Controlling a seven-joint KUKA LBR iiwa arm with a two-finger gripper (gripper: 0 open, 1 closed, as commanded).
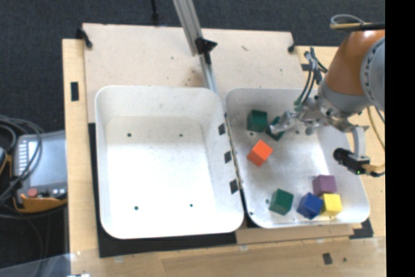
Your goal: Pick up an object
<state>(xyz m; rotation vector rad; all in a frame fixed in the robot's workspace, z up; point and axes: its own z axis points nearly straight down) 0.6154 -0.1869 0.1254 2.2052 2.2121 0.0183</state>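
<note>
The right bin [305,220] holds several cubes. A dark green cube [257,120] lies near its back left, with an orange cube [260,152] just in front of it. Along the front sit a green cube [281,202], a blue cube [310,205], a yellow cube [332,204] and a purple cube [324,184]. My gripper [279,126] hangs low in the back of the right bin, just right of the dark green cube and above the orange one. The arm reaches in from the right with its orange band [353,65] above.
The left bin [107,139] stands beside the right one. A slanted metal post [185,3] rises from the board behind the two bins. A control pendant [35,172] with cables lies off the bench at far left.
</note>
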